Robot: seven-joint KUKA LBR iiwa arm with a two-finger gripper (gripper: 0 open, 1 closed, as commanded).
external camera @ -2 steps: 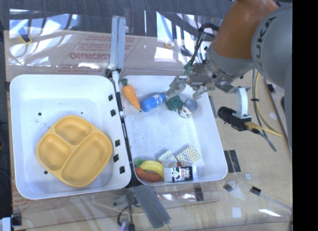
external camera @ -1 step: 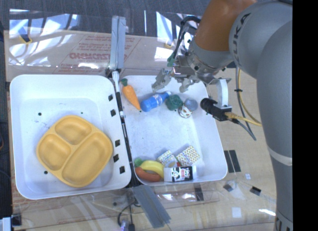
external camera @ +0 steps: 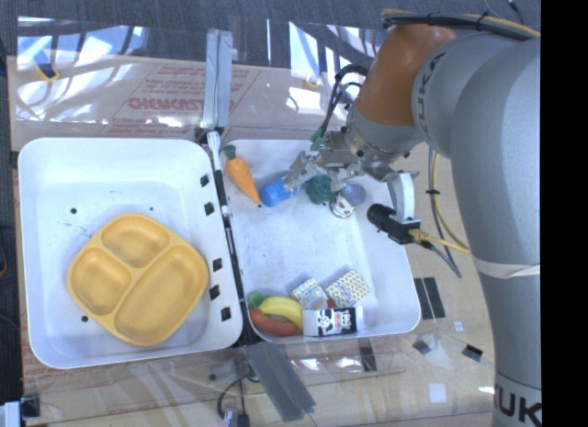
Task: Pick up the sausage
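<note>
Right bin: the sausage is lying at the 7 o'clock corner, touching a banana, with a black-and-white carton and two patterned packets just beside at 6 o'clock. The gripper is hanging at 12 o'clock over a blue object beside a carrot, its finger spread not discernible. Left bin: a yellow divided plate is sitting at centre.

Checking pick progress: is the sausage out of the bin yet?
Not yet. The reddish-brown sausage lies on the floor of the right white bin, near corner, beside the yellow banana, away from the gripper.
</note>
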